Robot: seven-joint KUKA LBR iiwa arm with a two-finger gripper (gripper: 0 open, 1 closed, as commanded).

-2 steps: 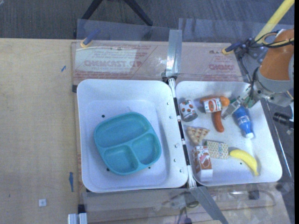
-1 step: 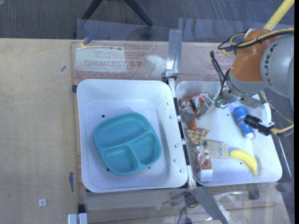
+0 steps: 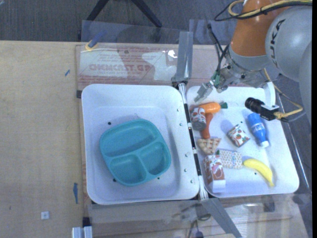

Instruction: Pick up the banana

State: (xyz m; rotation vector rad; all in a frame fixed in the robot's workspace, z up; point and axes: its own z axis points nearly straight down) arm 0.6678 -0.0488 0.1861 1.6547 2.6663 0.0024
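Observation:
The yellow banana [image 3: 260, 169] lies in the front right corner of the right bin [image 3: 285, 182], curved and apart from the other items. My gripper [image 3: 210, 87] hangs over the far left corner of that bin, just above the orange carrot [image 3: 211, 107]. Its fingers stand open with nothing between them. The banana is well to the front and right of the gripper.
The right bin also holds a small can [image 3: 199, 117], a blue bottle [image 3: 257, 128], a small red-and-white carton [image 3: 238, 135], a pizza slice [image 3: 209, 144], a patterned packet [image 3: 231, 158] and a juice carton [image 3: 214, 170]. A teal divided plate [image 3: 134, 151] lies in the left bin [image 3: 94, 108].

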